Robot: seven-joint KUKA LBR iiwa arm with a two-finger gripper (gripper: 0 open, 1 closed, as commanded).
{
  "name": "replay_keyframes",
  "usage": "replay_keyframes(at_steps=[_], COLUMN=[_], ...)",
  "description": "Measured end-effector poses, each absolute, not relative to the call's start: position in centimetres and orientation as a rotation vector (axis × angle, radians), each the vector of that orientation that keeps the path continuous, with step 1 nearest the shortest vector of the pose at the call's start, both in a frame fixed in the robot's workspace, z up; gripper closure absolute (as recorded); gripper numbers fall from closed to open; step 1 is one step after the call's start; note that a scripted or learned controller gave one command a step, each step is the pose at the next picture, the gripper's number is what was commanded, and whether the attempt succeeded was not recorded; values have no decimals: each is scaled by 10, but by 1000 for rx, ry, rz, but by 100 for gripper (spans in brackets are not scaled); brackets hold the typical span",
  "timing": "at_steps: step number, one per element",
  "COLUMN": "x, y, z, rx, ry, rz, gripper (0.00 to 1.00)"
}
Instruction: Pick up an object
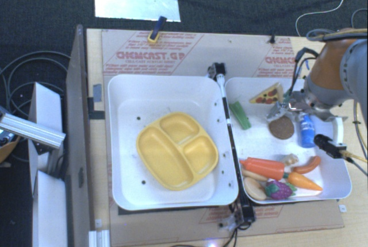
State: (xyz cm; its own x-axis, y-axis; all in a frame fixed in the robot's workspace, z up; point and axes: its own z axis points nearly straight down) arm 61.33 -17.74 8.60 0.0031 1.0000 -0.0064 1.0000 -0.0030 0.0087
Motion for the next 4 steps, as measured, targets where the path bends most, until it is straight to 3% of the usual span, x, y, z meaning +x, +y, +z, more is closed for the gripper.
replay_keyframes(at_steps=[1,2,3,4], x=[663,603,661,630], y=[-204,-137,-148,-202], z=[97,84,86,86], rx=[2210,2218,2210,2225], ry=[2220,2232,2223,2228], rz=[6,-1,7,23], gripper=[0,0,0,0])
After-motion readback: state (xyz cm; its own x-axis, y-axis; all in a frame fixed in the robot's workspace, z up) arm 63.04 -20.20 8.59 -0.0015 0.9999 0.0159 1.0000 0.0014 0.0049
